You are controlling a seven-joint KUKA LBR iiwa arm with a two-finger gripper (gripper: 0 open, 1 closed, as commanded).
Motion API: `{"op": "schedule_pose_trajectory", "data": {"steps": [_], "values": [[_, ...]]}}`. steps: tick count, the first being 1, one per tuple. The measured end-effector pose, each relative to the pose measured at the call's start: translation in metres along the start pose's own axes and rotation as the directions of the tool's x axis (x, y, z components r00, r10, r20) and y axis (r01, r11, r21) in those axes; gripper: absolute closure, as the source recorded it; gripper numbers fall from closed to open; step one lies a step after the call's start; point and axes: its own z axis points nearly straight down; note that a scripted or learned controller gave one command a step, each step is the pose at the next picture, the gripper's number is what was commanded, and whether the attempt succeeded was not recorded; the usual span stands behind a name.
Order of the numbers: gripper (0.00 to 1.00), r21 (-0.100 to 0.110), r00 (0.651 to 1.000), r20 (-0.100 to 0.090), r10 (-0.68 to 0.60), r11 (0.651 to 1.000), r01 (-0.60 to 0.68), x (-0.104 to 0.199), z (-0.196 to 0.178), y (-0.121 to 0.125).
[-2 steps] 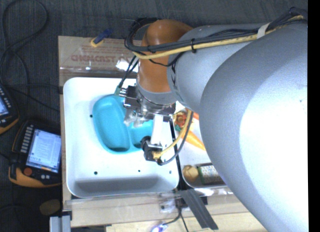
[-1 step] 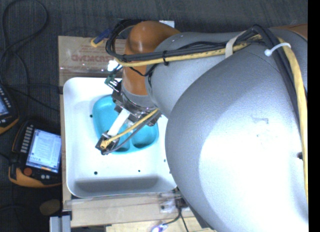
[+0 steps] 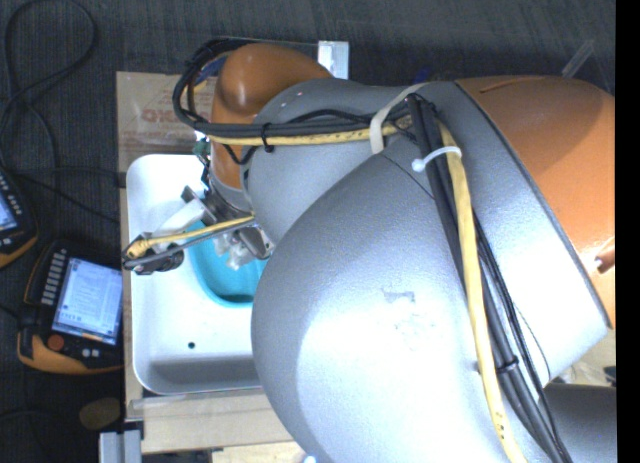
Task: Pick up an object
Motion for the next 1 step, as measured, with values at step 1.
{"op": "schedule_pose_trajectory", "data": {"steps": [1], "values": [[1.0, 0.001, 0.956, -0.002, 0.294, 0.956, -0.294, 0.0823, 0.0143, 0.0491]]}}
